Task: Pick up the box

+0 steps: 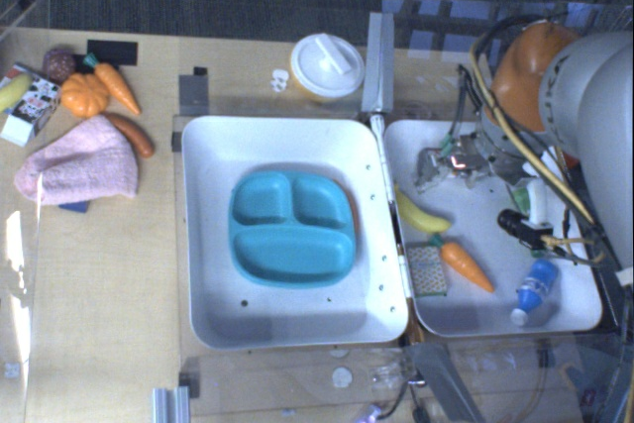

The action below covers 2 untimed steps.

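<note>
In the right bin (584, 312), a white and green box-like item (536, 200) lies near the right wall, partly hidden under black cables. A flat grey-green patterned pad (428, 270) rests against the bin's left wall. My gripper (432, 167) hangs low over the bin's upper left part, its metal head pointing left. It is above the banana (420, 216) and well left of the box-like item. Nothing shows in its grasp.
The right bin also holds a toy carrot (466, 266) and a blue bottle (533, 290). The left bin (203, 243) bears a blue divided plate (293, 226). On the bench at the left lie a pink cloth (79, 163), toy vegetables and a small patterned box (30, 106). A white lid (327, 64) sits behind the bins.
</note>
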Available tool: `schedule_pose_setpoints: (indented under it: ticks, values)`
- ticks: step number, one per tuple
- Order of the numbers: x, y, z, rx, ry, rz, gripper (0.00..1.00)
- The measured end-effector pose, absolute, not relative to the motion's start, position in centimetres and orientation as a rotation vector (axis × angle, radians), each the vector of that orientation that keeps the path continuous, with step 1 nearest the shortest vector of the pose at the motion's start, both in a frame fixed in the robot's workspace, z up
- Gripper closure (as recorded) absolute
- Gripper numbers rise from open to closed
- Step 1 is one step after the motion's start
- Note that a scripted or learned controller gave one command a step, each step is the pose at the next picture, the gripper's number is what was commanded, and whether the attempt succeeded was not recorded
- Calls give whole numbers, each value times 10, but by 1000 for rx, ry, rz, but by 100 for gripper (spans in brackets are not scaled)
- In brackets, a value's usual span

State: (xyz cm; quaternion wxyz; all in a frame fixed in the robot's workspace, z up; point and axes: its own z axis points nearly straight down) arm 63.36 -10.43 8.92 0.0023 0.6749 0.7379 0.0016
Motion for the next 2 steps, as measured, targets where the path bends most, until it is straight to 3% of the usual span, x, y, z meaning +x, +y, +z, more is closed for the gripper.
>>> schedule_pose_setpoints:
  ticks: [1,2]
  values:
    - [665,-108,87,2062,2404,-18,0]
    - [668,-107,98,2048,2395,-7,100]
